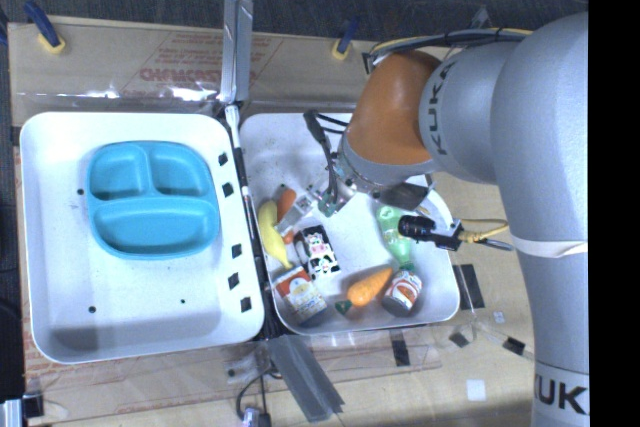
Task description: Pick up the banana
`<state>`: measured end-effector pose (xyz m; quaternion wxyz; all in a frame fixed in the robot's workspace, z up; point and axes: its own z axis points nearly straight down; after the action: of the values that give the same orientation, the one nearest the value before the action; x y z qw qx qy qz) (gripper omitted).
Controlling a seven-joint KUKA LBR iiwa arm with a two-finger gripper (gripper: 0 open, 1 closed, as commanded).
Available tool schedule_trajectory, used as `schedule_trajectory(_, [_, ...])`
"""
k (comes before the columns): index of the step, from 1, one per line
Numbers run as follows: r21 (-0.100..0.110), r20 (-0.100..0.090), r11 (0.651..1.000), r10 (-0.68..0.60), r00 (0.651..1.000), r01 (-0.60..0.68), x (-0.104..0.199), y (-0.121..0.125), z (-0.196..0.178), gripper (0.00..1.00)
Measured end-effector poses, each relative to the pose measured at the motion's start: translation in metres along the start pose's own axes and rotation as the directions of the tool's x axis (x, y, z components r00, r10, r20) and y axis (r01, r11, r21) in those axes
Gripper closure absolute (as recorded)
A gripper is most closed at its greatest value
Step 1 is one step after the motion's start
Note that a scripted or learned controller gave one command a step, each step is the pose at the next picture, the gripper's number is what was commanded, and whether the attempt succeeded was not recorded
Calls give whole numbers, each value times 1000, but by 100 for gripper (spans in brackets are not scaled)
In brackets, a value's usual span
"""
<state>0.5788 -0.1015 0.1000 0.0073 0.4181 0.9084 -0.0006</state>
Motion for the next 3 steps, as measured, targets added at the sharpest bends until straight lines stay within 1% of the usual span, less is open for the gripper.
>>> schedule_trajectory(1, [11,-7,858,513,858,-513,-9,9,7,0])
schedule_trajectory(2, [10,-4,839,545,839,-545,4,-1,6,0])
schedule_trajectory(3, [13,-7,842,540,842,-540,6,0,-3,100])
